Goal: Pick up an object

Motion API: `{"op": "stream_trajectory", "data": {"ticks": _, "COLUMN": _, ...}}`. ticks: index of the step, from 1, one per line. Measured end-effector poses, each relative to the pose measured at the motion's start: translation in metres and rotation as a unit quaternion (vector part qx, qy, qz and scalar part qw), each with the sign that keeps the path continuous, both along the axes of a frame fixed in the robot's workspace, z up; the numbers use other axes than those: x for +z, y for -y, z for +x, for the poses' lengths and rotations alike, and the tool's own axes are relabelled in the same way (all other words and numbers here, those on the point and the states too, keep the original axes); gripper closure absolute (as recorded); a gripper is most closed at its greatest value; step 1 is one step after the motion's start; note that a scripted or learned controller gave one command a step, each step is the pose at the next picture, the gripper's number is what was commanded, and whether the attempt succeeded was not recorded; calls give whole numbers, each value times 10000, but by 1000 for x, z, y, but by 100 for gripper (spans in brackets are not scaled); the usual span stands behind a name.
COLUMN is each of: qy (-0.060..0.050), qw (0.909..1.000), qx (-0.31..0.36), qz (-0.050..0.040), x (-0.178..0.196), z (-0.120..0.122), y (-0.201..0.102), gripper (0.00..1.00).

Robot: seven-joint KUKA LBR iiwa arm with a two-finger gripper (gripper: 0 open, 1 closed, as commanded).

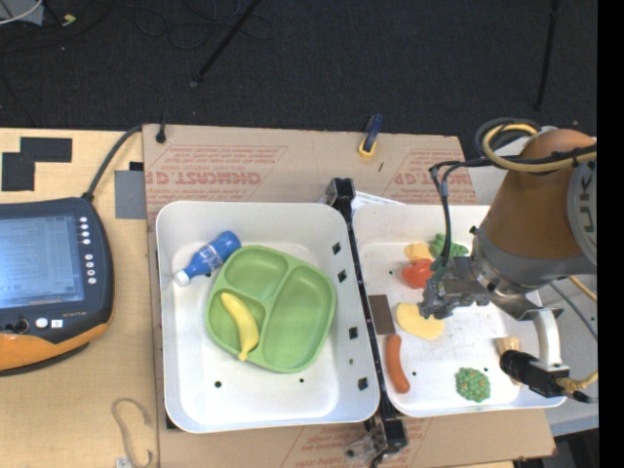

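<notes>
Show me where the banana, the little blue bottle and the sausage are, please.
banana (240,324): camera view, middle of its yellow body.
blue bottle (208,257): camera view, middle of its blue body.
sausage (395,363): camera view, middle of its orange length.

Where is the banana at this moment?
The banana lies in the left compartment of the green divided plate, inside the left white bin, just below the small blue bottle.

Gripper (436,303) hangs low in the right bin (390,224), right over a pale yellow piece (419,325) beside a tomato (416,273).
</notes>
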State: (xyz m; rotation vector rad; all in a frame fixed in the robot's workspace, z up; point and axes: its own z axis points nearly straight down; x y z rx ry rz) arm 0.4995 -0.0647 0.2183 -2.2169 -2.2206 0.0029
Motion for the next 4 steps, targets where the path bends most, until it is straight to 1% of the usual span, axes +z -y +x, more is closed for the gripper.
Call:
{"op": "stream_trajectory", "data": {"ticks": 1, "qy": 15, "qw": 10000, "qx": -3, "qz": -4, "x": 19, "z": 3, "y": -4, "gripper": 100}}
{"op": "stream_trajectory", "data": {"ticks": 2, "qy": -8, "qw": 10000, "qx": -10, "qz": -3, "x": -1, "z": -4, "y": -2, "gripper": 100}}
{"op": "stream_trajectory", "data": {"ticks": 4, "qy": 8, "qw": 10000, "qx": -19, "qz": -3, "x": 6, "z": -9, "y": 0, "gripper": 100}}
